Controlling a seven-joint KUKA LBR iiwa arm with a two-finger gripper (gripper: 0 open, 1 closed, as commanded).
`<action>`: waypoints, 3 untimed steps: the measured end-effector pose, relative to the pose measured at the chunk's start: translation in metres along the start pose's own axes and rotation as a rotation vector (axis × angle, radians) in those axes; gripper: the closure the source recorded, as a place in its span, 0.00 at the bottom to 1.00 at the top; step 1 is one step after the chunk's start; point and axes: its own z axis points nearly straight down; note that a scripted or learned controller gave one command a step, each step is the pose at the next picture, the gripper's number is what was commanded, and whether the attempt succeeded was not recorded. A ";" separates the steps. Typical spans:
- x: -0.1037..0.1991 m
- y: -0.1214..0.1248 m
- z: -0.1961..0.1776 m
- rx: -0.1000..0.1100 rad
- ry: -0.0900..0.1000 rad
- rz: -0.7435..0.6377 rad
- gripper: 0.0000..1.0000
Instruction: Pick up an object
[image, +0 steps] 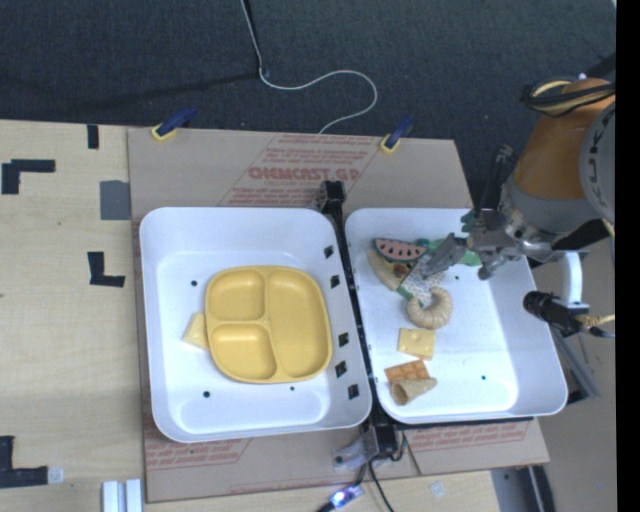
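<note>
where gripper (422, 278) hovers, donut (430, 309) crowds it.

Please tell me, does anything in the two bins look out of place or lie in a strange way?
One thing stands out: in the left bin, a small yellow wedge is tucked partly under the left edge of the yellow divided plate. The food pieces in the right bin lie scattered, with nothing spilled or visibly damaged.

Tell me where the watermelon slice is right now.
The watermelon slice lies at the far left of the right bin, just beyond the gripper and the donut.
</note>
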 end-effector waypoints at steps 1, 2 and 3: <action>0.000 0.003 -0.008 -0.014 -0.002 -0.003 0.00; 0.004 0.001 0.056 -0.009 -0.002 -0.004 0.00; 0.005 0.000 0.111 -0.008 -0.002 -0.003 0.00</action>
